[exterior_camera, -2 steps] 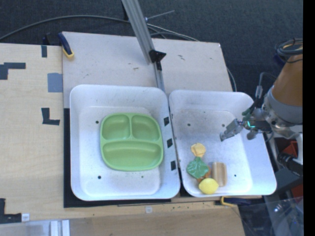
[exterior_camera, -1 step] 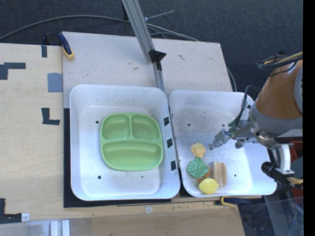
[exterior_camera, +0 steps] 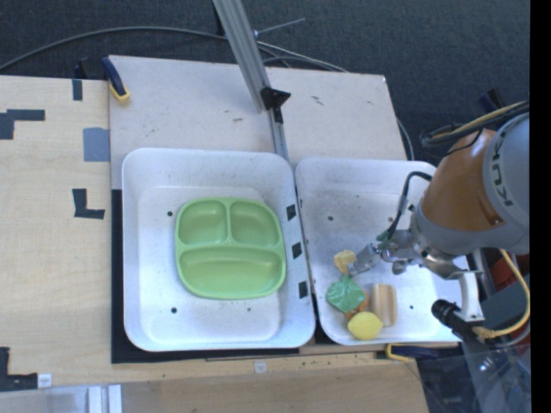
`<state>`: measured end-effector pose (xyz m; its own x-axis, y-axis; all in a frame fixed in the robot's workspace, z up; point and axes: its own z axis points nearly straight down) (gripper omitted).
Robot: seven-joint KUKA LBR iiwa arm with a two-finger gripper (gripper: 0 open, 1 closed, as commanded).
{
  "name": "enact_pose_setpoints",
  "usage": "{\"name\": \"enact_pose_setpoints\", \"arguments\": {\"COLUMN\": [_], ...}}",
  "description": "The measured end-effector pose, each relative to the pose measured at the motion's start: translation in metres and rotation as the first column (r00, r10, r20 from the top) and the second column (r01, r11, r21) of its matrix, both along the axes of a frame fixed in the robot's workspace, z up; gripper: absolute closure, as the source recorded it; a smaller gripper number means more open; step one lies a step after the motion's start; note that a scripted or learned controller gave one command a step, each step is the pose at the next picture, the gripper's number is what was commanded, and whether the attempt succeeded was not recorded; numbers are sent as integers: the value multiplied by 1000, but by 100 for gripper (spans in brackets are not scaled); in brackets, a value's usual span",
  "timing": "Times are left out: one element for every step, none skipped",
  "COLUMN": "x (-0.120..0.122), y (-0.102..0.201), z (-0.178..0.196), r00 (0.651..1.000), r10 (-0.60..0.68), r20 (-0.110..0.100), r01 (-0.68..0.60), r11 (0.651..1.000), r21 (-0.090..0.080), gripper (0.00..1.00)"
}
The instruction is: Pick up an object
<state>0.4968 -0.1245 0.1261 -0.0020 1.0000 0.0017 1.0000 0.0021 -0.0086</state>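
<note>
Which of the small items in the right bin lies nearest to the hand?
The pale yellow piece, just left of the hand; the green leafy item, hot dog and lemon lie lower.

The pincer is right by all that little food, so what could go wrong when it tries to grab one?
1. The small yellow piece, green leafy toy, hot dog and lemon sit bunched together, so the pincer might bump a neighbour or catch two.
2. The lemon looks round and might roll or squirt away.
3. The pile sits near the right bin's front wall, which could get in the way.
</note>
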Motion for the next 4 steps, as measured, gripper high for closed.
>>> {"name": "enact_pose_setpoints", "arguments": {"x": [0, 0, 10, 18], "y": [0, 1, 0, -6], "z": [-37, -27, 30, 79], "r00": [1000, 1000, 1000, 1000], "r10": [-1, 0, 0, -1], "r20": [8, 6, 12, 12], "r01": [1, 0, 0, 1], "r11": [1000, 1000, 1000, 1000], "r21": [-2, -1, -3, -3], "gripper": [0, 100, 100, 100]}}
